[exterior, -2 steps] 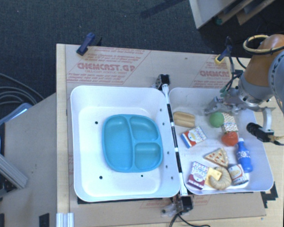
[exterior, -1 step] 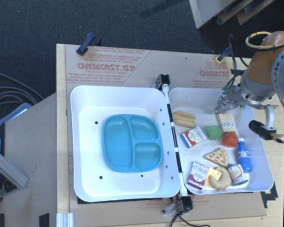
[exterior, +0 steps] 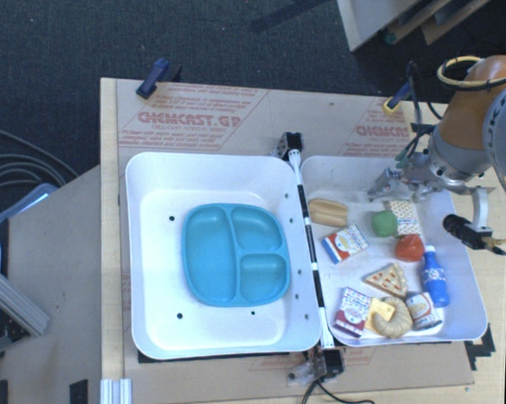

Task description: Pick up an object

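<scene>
The arm [exterior: 483, 106] is cut off at the right edge, and its pincer [exterior: 397, 188] blurs against the bin.

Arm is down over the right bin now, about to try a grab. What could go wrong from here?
1. The gripper sits right above the green ball and the patterned packet, which touch; it may catch both or nudge one away.
2. The ball is round and could roll off toward the bread roll.
3. The toys in the right bin are crowded, so a sweep may knock the red piece or blue bottle.
</scene>
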Controlling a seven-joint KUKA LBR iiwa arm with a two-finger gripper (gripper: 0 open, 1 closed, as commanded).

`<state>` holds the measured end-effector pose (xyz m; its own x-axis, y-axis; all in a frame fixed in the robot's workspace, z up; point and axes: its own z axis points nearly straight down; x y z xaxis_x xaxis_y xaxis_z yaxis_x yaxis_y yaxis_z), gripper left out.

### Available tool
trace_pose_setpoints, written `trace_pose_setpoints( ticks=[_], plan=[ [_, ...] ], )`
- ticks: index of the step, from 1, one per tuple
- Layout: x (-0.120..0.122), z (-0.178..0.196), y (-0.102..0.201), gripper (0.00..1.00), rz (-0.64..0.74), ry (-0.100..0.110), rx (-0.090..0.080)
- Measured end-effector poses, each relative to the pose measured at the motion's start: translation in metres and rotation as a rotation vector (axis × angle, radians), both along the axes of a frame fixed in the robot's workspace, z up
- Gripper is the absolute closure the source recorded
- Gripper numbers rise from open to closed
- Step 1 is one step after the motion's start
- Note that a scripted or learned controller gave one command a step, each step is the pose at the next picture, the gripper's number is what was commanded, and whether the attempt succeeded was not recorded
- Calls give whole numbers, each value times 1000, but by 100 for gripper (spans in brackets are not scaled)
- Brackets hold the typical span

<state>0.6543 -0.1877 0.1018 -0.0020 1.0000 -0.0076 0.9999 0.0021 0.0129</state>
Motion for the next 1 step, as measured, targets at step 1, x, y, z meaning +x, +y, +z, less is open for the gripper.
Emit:
trace_pose_setpoints(
  ticks=[1],
  plan=[
    [1, 11, 0, 100, 0, -2, -1]
  ],
)
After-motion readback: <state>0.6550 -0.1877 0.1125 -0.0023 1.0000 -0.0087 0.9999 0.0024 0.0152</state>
